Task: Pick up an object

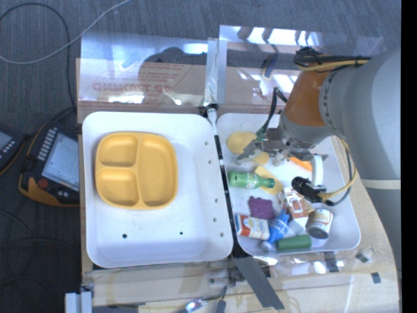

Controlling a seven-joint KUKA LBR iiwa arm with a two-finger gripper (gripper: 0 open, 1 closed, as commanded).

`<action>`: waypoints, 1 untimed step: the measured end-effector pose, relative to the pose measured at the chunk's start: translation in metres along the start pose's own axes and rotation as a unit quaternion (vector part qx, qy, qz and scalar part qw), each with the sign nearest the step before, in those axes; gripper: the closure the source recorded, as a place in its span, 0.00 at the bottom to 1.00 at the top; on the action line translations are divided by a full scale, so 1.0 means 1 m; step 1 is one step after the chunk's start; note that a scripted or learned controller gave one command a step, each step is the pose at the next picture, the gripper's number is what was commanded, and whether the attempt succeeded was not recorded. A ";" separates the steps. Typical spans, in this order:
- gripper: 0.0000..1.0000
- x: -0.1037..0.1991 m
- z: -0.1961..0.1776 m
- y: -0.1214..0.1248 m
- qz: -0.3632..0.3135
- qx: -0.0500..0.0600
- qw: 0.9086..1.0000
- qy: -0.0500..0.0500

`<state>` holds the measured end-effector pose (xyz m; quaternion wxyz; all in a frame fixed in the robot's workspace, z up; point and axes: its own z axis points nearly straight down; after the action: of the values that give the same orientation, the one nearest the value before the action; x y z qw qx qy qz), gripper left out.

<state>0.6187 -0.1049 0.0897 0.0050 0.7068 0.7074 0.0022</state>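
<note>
My gripper (262,154) hangs low over the back part of the right bin (348,230), under the orange-banded wrist. Its fingers (248,151) look spread, and I see nothing held between them. A pale yellow fruit (238,139) lies just to its left. A small yellow piece (264,172) sits right below it. A green bottle (251,180) lies on its side in front of the gripper. Farther front are a purple object (262,207), a red-and-white carton (254,227), a green cylinder (294,242) and a tin can (319,222).
The left bin (130,230) holds a yellow divided plate (137,169). An orange item (301,163) and a small printed box (296,204) lie to the right of the gripper. The arm's grey body covers the right bin's far right side. A handheld pendant (52,165) lies left of the bench.
</note>
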 end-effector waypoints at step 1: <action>1.00 0.001 -0.011 0.001 -0.001 -0.002 1.000 0.001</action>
<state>0.6200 -0.1035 0.1007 0.0052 0.7064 0.7078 0.0042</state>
